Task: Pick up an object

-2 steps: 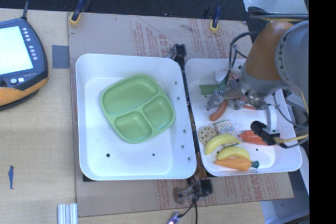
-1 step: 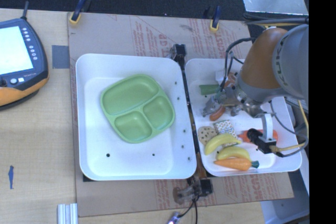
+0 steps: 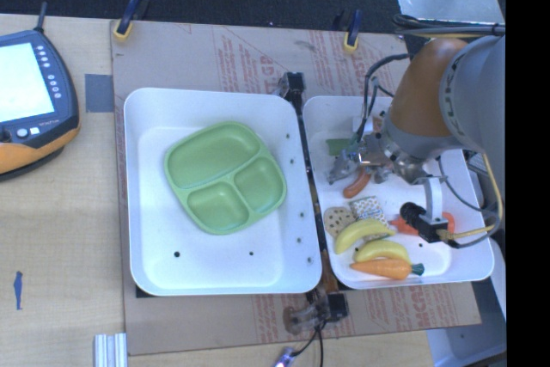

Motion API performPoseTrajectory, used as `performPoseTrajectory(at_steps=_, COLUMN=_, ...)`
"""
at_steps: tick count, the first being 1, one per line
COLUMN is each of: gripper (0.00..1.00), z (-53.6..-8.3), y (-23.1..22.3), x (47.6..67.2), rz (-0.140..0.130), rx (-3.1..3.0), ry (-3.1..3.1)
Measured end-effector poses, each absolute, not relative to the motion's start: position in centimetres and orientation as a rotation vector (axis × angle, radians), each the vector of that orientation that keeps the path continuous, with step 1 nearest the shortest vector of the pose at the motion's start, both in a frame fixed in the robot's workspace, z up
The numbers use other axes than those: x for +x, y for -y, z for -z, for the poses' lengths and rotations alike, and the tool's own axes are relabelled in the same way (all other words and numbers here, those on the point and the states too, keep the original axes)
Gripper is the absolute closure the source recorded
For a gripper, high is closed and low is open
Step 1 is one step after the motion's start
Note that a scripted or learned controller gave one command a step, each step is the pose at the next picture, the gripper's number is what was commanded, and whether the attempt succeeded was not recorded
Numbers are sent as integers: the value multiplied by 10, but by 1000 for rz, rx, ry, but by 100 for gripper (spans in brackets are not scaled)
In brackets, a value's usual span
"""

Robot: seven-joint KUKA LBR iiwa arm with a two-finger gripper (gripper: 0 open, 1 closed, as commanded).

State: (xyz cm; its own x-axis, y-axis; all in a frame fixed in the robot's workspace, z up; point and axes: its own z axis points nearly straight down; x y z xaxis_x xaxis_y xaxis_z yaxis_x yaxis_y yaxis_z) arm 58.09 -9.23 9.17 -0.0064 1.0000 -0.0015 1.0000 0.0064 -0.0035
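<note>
My gripper [image 3: 347, 164] is low in the right bin [image 3: 468, 269], at its upper left part. It sits just above and left of a red-orange sausage [image 3: 357, 182]; I cannot see whether it touches it. A green flat piece [image 3: 339, 146] lies just behind the gripper. Toward the front of the bin lie a brown cookie [image 3: 336, 219], a white dotted piece [image 3: 368, 207], two yellow bananas [image 3: 363, 230] [image 3: 383, 250] and an orange carrot [image 3: 383, 269]. The arm [image 3: 447, 99] covers the bin's upper right part.
The left bin [image 3: 155, 262] holds a green divided plate [image 3: 225, 176]. A tablet-like pendant [image 3: 30, 94] lies on the bench at far left. A divider with clamps [image 3: 302, 176] runs between the bins.
</note>
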Motion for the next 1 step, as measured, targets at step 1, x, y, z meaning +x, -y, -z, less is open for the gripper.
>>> performPoseTrajectory(at_steps=1, gripper=0, z=-89, y=107, x=652, rz=-23, rx=-2207, ry=2206)
